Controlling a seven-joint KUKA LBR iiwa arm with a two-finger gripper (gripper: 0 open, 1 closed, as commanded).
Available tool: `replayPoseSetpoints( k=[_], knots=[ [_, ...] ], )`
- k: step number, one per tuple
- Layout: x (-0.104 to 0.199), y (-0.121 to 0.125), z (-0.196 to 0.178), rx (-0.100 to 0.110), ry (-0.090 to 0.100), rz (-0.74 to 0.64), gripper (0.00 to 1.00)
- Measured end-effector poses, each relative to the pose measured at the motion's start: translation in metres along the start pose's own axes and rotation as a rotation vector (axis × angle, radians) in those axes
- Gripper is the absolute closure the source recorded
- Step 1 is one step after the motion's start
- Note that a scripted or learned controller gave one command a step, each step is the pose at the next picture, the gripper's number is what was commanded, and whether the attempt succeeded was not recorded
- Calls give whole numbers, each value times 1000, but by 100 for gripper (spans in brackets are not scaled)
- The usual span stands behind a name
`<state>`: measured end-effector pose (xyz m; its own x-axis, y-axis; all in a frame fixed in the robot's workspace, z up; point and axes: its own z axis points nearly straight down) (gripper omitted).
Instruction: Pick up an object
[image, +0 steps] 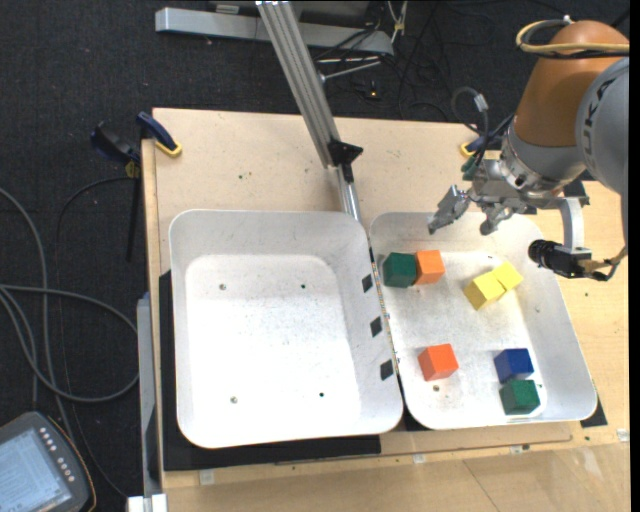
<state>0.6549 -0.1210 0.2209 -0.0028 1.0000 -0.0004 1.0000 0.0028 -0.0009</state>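
The gripper (470, 214) hangs over the far edge of the right bin (560, 330), its two dark fingers (445, 212) spread apart with nothing between them; it holds no block, and no block lies directly under it; the grey arm (560, 110) with its orange band reaches in from the right, above and behind the gripper.

All the blocks lie in the right bin, on the near side of the gripper. Closest to it, just toward the camera and a little to the left in the view, a green block (399, 269) and an orange block (430, 266) sit touching each other, the green one on the side nearer the left bin (200, 240); a little to the right of these and about as near to the gripper, two yellow blocks (492, 283) lie pressed together at a slant; farther from the gripper, toward the near half of the bin, a second orange block (437, 361) sits alone; farthest away, in the near right corner, a blue block (513, 364) and a second green block (520, 397) rest against each other, the green one nearer the camera.

The left bin lies well apart from the gripper, to its left in the view; both bins rest on a pale wooden bench (250, 150); a slanted metal rod (305, 80) crosses the bench behind the bins, left of the gripper.
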Motion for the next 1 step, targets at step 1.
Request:
replayPoseSetpoints(
  k=[1],
  knots=[
    [0,0,0,0,0,0,0]
  ],
)
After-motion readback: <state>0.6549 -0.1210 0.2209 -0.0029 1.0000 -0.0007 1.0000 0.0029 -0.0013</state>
